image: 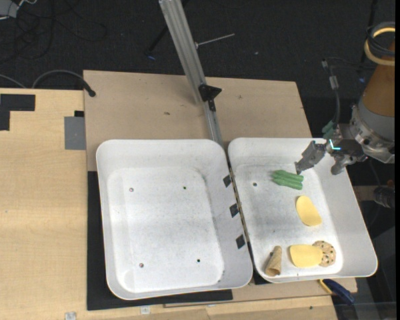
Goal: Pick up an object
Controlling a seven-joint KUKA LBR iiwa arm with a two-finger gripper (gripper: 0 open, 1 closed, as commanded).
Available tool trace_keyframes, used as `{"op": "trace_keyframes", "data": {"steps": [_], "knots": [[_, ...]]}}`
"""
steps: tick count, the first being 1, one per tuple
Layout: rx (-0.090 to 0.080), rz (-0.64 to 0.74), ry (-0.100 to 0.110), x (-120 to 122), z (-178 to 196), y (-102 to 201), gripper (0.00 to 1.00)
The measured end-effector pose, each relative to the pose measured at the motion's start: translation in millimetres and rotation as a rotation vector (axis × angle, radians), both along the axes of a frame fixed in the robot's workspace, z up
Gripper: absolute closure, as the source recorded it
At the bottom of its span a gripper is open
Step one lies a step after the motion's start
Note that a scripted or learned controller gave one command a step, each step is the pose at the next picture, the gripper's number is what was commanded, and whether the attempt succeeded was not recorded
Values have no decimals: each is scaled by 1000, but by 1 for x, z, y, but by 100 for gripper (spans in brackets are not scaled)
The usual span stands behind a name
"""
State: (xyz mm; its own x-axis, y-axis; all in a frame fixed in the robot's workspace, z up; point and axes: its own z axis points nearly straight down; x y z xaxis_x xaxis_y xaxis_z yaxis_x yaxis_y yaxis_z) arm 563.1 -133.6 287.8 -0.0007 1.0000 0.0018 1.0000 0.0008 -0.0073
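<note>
Green object (288,179) lay near the right bin's (360,225) far edge, and the gripper (324,161) hovered spread wide just above it, nothing between the fingers.

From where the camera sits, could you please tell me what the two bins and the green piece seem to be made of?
Bins: left bin and right bin look like matte white moulded plastic, with rounded rims and dark speckles. Green piece: probably smooth plastic, with uniform colour; too small to be sure.

Open jaws above green piece (288,179)
</note>
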Motion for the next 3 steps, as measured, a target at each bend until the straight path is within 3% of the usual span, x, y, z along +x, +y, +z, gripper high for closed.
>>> {"op": "trace_keyframes", "data": {"steps": [1, 3], "knots": [[-1, -2, -5, 1, 2, -1, 0], [0, -1, 3, -9, -122, 4, 0]]}}
